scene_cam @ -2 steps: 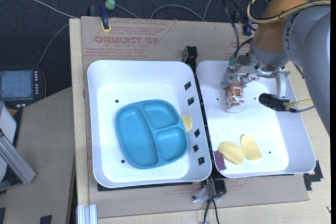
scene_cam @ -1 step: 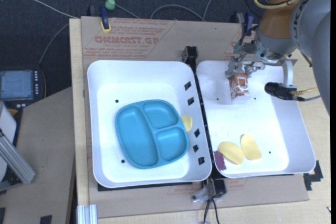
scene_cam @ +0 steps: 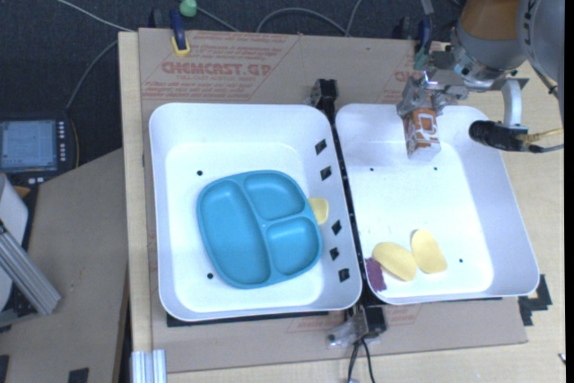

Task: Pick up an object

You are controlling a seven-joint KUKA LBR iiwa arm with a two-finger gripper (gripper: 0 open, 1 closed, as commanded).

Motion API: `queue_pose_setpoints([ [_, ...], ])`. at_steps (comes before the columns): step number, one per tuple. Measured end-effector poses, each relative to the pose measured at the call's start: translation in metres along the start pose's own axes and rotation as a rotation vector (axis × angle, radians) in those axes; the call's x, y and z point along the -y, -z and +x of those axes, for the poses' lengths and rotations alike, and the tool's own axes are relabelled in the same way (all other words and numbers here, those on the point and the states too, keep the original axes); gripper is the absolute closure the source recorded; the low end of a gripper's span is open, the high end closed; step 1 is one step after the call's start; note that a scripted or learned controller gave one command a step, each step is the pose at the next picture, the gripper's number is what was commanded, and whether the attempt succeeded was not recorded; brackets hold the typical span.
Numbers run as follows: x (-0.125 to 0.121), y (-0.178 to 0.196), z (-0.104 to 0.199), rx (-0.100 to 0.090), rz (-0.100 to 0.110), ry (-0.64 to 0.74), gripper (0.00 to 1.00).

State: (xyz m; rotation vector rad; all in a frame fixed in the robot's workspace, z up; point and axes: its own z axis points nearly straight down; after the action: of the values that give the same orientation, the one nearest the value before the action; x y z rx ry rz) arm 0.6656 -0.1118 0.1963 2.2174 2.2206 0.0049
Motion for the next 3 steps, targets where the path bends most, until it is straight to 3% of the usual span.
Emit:
queue_pose_setpoints([
  [1, 0.011, 0.006, 0.042, -0.002, 0.007, 0.002, 1.0],
  [3, 0.055, 0.026, 0.147, -0.004, 0.008, 0.005, 1.0],
])
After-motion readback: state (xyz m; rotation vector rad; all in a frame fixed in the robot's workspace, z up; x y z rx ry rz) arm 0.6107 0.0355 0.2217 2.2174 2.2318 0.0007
